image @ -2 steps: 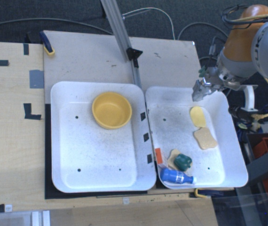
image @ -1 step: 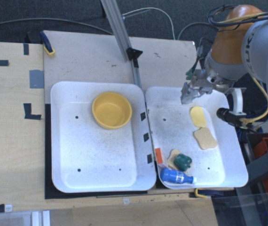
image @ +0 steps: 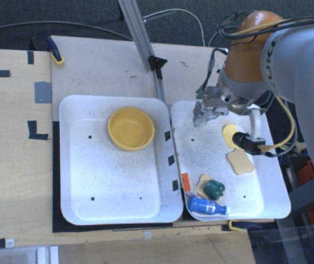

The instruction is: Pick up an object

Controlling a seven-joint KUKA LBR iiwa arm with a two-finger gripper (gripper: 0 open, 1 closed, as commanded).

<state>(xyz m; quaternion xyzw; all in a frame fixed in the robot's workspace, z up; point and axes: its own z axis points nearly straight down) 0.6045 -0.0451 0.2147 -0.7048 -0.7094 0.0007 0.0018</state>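
Observation:
My gripper (image: 200, 117) hangs over the back left part of the right bin (image: 272, 202), fingers pointing down, with nothing visible between them. Loose objects lie in that bin: a yellow round piece (image: 229, 131) right of the gripper, a tan bread-like slice (image: 241, 161) below it, a green object (image: 214, 188), a blue bottle (image: 206, 206) at the front edge and a small orange stick (image: 185, 181). A yellow bowl (image: 130, 128) sits in the left bin (image: 74, 202).
A grey metal pole (image: 139, 29) slants across the back of the bench to the divider between the bins. Cables (image: 278, 142) loop around the wrist on the right. A wooden tabletop (image: 14, 147) lies to the left.

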